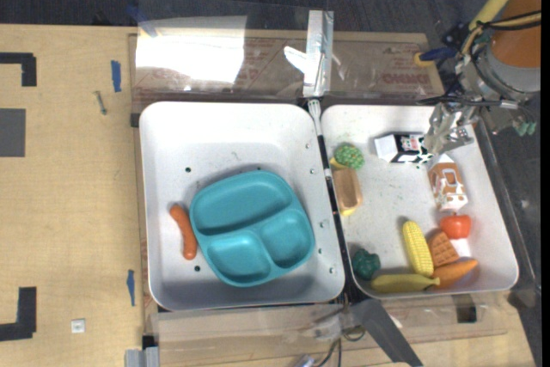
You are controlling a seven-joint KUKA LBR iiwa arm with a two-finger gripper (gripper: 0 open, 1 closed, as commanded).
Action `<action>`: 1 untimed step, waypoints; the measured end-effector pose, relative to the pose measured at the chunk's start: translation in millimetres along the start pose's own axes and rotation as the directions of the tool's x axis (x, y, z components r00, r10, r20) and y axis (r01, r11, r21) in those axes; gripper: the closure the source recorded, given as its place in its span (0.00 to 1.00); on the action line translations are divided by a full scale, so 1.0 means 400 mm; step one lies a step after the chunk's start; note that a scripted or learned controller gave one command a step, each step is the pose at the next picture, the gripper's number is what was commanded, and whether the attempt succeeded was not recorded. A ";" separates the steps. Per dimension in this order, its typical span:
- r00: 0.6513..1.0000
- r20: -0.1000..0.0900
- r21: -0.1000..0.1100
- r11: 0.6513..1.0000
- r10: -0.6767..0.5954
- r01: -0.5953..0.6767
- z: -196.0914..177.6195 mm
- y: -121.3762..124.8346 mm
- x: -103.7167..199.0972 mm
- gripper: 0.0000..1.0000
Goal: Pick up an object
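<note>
My gripper [446,133] hangs over the back right part of the right bin [503,211], below the orange-banded wrist. Just to its left lies a small black-and-white carton [399,146]. A brown-and-white carton [447,185] lies directly in front of the gripper, close under it. Nothing shows in the gripper's hold. Further forward in the same bin lie a red tomato [456,225], a corn cob [418,245], a waffle piece [441,251], a carrot [457,269] and a banana [402,281].
A green leafy toy [348,155], a bun [346,188] and a dark green broccoli [365,263] lie along the right bin's left wall. The left bin [163,142] holds a teal divided plate [249,228] and an orange sausage [183,232].
</note>
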State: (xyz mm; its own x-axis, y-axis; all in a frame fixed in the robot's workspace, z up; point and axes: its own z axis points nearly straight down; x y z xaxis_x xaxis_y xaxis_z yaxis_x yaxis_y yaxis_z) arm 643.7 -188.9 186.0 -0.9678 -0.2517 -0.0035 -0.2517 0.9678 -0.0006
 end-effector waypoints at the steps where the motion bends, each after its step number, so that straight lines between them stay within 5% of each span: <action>1: 0.979 0.017 0.005 0.979 0.205 -0.205 0.148 -0.042 -0.043 1.00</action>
State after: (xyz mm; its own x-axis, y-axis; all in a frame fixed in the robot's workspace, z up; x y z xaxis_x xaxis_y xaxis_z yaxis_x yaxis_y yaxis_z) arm 664.9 -200.8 127.1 -0.9986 -0.0475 -0.0210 -0.0474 0.9989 -0.0053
